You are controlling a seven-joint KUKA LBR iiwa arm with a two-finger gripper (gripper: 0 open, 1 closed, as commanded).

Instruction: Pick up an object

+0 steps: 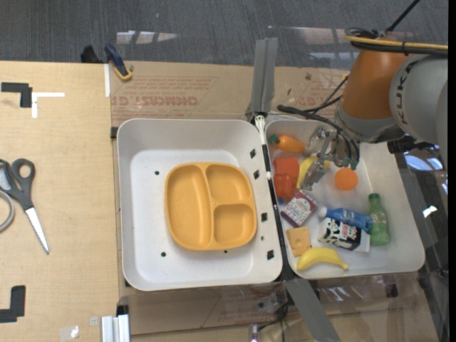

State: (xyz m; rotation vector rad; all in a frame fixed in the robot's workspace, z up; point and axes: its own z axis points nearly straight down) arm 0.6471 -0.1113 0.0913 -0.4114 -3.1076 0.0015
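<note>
The gripper hangs over the upper middle of the right bin; its metal fingers point down and toward the left, and whether they are spread or closed cannot be told from this angle. Just beside the lower fingertip lies a small yellow item, partly hidden, its shape unclear; contact cannot be confirmed. An orange ball sits just right of the fingers, apart from them. A carrot lies above and to the left, its long axis running left to right with the green end toward the bin divider. A red block rests left of the fingers, against the bin's left wall.

Farther down: a small printed packet, tilted; a blue tube lying roughly left to right; a green bottle with its cap pointing up the picture; a black-and-white carton; a cracker-like square; and a banana along the lower wall, long axis left to right, curving upward at its ends.

The left bin holds an orange-yellow divided plate. Scissors lie on the bench at far left.
</note>
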